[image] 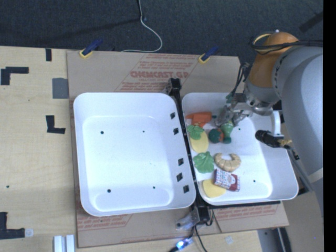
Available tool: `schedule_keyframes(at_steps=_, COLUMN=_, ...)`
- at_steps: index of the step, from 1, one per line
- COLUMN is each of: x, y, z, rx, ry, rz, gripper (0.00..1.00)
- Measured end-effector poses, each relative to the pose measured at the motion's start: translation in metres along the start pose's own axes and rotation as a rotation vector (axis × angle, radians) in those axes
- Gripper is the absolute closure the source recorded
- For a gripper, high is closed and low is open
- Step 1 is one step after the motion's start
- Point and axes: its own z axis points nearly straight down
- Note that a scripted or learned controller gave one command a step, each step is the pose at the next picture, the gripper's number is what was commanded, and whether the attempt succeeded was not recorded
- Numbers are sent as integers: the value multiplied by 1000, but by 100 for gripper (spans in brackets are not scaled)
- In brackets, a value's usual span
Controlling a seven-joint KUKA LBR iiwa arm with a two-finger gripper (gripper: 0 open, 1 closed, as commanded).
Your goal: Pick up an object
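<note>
The right bin (262, 164) holds a cluster of toy foods. Along its left side lie an orange piece (199, 118), a light green leafy piece (195, 133) and a pale yellow piece (200, 144). A dark green round toy (216, 136) sits beside them. Nearer the front are a green piece (203, 162), a croissant (228, 162), a red packet (226, 180) and a yellow disc (212, 189). My gripper (230, 121) is low in the bin's back part, right above and beside the dark green round toy. The wrist hides its tips.
The left bin (128, 151) lies beside the right one, with a black divider (180, 140) between them. The grey arm (299, 104) reaches over the right bin's far right edge. Both bins rest on cardboard (152, 75).
</note>
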Motion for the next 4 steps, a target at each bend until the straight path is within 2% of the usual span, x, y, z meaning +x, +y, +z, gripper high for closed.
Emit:
schedule_keyframes(at_steps=1, x=0, y=4, z=-2, rx=-28, ry=2, rz=5, gripper=0)
schedule_keyframes(at_steps=2, x=3, y=6, z=-13, rx=-37, ry=1, rz=0, gripper=100)
schedule_keyframes(at_steps=3, x=34, y=-2, z=-2, rx=-36, ry=3, rz=-1, gripper=100)
schedule_keyframes(at_steps=4, x=32, y=-2, z=-3, rx=-38, ry=1, rz=0, gripper=0)
